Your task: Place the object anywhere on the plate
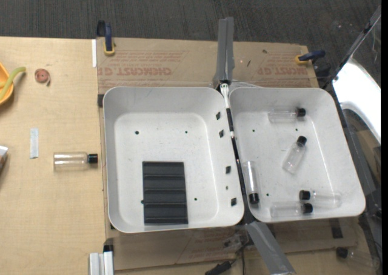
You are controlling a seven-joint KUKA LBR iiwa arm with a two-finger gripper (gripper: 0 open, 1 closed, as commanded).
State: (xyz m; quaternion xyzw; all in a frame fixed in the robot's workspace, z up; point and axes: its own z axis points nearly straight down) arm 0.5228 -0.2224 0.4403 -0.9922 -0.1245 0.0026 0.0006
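Vials, clear with black caps, lie scattered in the right bin [339, 146]. Nearest are two by the front wall, one vial [288, 210] just in front of a second vial [324, 196], their caps close together. A third vial [250, 178] lies along the bin's left wall, cap toward the front. Farther back, a fourth vial [294, 155] rests tilted in the middle of the floor, and a fifth vial [282, 115] lies near the back wall.

The plate [163, 192], black and ribbed, sits flat at the front of the left bin [121, 116] with nothing on it. A loose vial [73, 159] lies on the wooden bench [54, 219] left of that bin. Behind the bins, two clamps [104, 34] hold down a cardboard sheet [163, 65]. I cannot tell what state the gripper is in.
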